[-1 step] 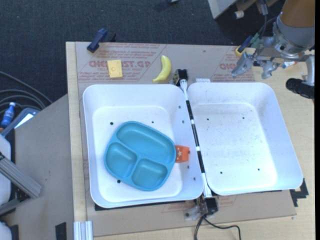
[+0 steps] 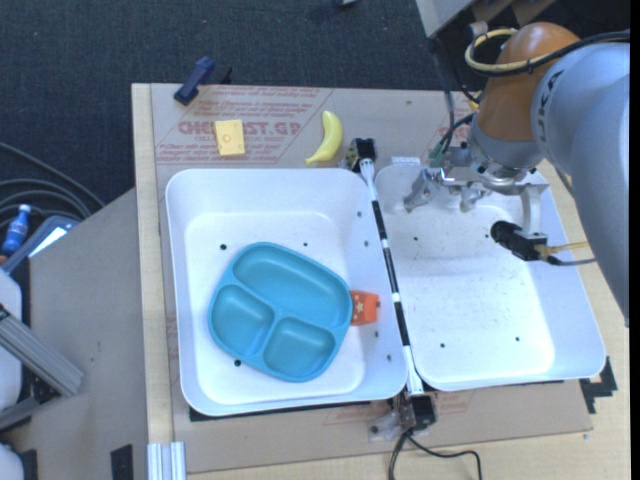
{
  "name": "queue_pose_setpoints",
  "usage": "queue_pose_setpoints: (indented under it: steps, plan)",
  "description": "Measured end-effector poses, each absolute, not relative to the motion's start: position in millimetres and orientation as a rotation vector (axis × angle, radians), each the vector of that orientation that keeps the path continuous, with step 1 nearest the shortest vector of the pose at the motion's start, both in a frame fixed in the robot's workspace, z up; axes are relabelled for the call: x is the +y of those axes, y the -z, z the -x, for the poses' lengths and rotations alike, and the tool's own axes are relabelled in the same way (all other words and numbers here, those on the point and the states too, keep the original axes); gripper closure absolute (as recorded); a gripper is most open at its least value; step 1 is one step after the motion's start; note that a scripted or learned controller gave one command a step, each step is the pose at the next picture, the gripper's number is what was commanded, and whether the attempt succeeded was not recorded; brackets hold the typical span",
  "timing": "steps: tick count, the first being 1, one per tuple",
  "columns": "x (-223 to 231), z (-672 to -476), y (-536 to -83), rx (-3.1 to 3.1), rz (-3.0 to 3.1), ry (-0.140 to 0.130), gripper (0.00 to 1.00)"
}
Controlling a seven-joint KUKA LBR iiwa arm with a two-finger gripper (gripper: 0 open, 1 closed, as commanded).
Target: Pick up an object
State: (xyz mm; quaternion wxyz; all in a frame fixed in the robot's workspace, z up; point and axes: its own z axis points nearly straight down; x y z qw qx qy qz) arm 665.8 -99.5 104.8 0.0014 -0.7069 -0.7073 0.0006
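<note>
Over the right bin's far end you see the claw; whether it is wide or narrow cannot be told. Candidate objects lie apart in the left bin: blue tray, orange piece. Closing here would likely grasp nothing. Red surface lettering reads partly "CH…ST.GR".

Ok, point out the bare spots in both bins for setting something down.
Right bin: its near half lies bare, from the centre divider to the right wall. Its far end is crowded by the end effector. Left bin: the blue tray and orange item leave only the far strip.
</note>
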Motion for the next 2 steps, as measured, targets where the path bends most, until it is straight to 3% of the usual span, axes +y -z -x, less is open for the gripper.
queue_pose_setpoints:
  steps: [1, 2]
  plan:
    - [-99.4, -667.1, -116.5, -2.223, 2.221, 0.002, 1.0]
    - [-99.4, -667.0, -116.3, -2.223, 2.221, 0.002, 0.0]
